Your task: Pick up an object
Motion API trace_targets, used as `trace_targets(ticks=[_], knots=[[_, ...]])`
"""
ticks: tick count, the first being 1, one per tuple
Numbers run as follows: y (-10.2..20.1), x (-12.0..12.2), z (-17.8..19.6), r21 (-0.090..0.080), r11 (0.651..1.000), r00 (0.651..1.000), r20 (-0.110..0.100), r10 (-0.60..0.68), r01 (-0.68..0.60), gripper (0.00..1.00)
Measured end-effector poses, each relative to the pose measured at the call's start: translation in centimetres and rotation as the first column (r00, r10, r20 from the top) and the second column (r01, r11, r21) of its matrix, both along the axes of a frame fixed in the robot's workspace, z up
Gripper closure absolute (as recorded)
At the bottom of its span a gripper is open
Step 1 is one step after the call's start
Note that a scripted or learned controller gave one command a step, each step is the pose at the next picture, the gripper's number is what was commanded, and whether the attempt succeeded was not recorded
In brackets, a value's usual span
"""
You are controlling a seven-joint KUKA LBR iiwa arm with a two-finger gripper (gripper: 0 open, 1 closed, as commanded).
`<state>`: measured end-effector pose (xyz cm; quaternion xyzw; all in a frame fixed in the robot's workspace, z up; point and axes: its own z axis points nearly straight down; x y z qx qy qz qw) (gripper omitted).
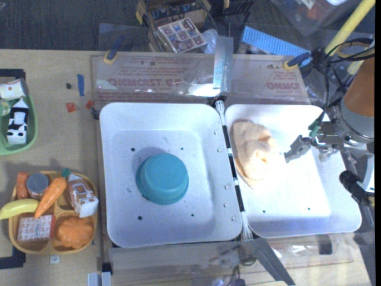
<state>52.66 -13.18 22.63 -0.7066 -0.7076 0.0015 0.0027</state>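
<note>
Nearest to me along the bottom edge I have the front rims of the two shallow white plastic bins, left bin (pixel 113 219) and right bin (pixel 333 219), sitting side by side and touching along their shared edge on the pale wooden bench (pixel 53 70). Off to the near left sits a yellow sectioned tray (pixel 12 231) of toy food: I can pick out a banana (pixel 16 208), a carrot (pixel 50 196) and a small carton (pixel 82 196).

In the left bin, an upturned teal plastic bowl (pixel 162 178) rests roughly in the middle of the floor. In the right bin, a pale cream, soft-looking lump (cloth or dough-like, I can't say which) (pixel 253 149) lies against the left wall, towards the far half.

The hand (pixel 296 151) reaches in from the right over the right bin, just beside the cream lump's right edge; I see nothing between its fingers, and I can't tell whether they are spread or pressed together. Behind it is the grey arm with its orange band (pixel 363 94).

Farther left, a green dish (pixel 30 133) holds small toys. Beyond the bins, clear plastic-covered cardboard (pixel 155 79) lies flat.
</note>
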Motion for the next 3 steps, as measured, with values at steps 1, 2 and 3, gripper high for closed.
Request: trace_targets(ticks=[1, 2, 3], knots=[[1.3, 6.4, -5.6, -0.002, 0.998, 0.998, 0.003, -0.068, 0.068, 0.00], [3.5, 8.5, -13.3, -0.002, 0.992, 0.991, 0.014, -0.130, 0.130, 0.00], [-0.5, 9.1, -13.4, 0.000, 0.990, 0.989, 0.021, -0.143, 0.144, 0.00]])
